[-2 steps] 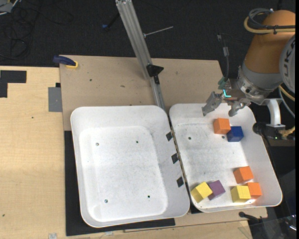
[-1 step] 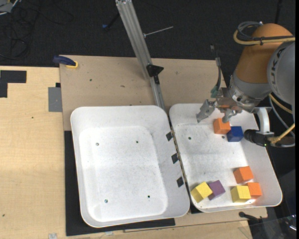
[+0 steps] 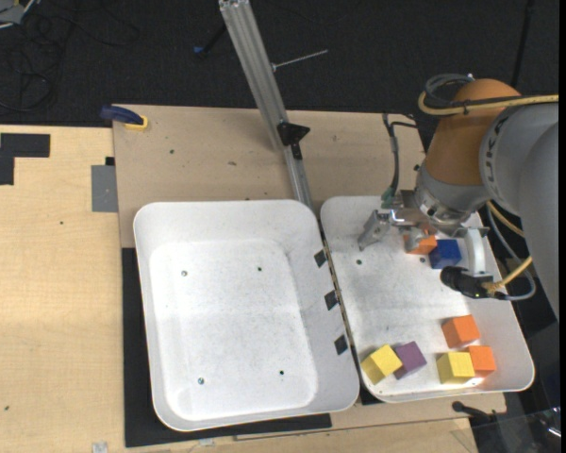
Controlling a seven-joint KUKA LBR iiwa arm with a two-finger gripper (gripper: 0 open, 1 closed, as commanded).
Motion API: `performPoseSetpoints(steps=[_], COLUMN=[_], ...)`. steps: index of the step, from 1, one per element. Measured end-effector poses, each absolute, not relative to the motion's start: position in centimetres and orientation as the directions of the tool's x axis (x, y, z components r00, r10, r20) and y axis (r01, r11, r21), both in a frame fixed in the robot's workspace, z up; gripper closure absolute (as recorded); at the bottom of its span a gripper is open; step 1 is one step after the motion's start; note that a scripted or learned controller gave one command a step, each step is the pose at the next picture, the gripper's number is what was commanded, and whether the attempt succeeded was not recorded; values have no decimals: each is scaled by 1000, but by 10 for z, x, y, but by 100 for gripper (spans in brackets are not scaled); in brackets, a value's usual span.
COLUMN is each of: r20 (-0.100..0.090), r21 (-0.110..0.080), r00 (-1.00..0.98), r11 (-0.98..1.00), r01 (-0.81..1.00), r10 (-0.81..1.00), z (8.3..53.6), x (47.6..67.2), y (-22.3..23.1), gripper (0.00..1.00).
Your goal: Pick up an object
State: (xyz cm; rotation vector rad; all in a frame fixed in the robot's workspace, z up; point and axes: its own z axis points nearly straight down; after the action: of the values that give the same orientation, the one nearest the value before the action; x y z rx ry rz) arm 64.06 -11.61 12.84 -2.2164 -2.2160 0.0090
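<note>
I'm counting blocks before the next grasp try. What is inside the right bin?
In the right bin: a yellow block, purple block, second yellow block and two orange blocks near the front; a blue block partly under the hand. The arm hides anything beneath it.

My pale wooden worktop (image 3: 217, 149) is carrying two shallow white plastic bins side by side: the larger left bin (image 3: 228, 314) and the right bin (image 3: 396, 300), their edges touching. A small blue-and-yellow clamp (image 3: 123, 115) is sitting at the worktop's far left corner.
</note>
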Motion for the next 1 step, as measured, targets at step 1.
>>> performPoseSetpoints(steps=[1], r20=[0], r21=[-1], r00=[2], r11=[-2], r01=[1000], r10=[1000], z=[90], x=[641], y=[-115], gripper=[0])
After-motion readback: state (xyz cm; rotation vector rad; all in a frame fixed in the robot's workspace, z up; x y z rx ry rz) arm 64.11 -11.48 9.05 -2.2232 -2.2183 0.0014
